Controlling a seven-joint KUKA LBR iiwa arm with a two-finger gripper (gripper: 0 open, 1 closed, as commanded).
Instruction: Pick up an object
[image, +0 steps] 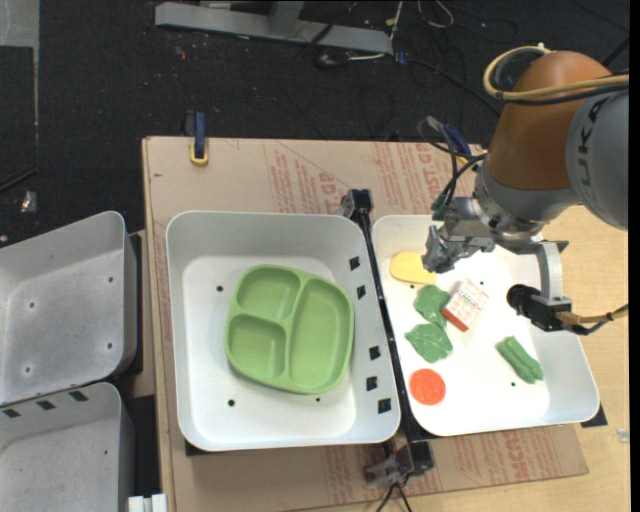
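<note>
My arm (560, 130) reaches in over the right bin (570, 400), while the left bin (190, 300) holds a green divided plate (290, 327). My gripper (443, 252) hangs just beside the yellow piece (405, 267) at the bin's far left — whether it is parted or closed I cannot tell. I'd centre over that piece, then descend straight. Leaves (431, 322), small box (466, 304), red disc (428, 386) lie nearby.

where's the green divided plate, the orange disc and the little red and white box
green divided plate (290, 329), camera view, on its largest compartment
orange disc (428, 386), camera view, middle of its flat top
red and white box (465, 304), camera view, centre of its upper face
</note>
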